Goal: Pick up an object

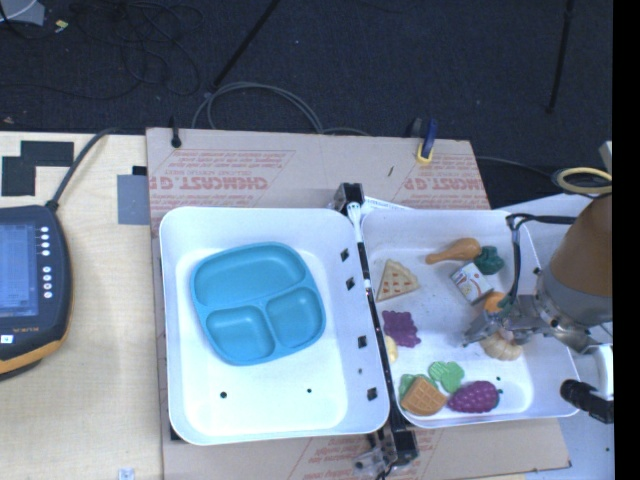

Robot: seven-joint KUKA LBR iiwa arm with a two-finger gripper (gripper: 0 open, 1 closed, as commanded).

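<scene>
While toy food point(447, 366) fills the right bin point(540, 404), the left bin point(190, 398) holds a blue tray point(258, 302).

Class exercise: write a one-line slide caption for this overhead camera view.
KUKA arm's gripper reaches down among toy foods in the right bin, while a blue divided tray sits in the left bin.

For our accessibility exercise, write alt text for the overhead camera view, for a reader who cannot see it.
A grey robot arm's gripper reaches from the right into the right shallow white bin, among small toy foods including a pizza slice, purple grapes and a brown drumstick. The left white bin holds a blue three-compartment plastic tray.
</scene>
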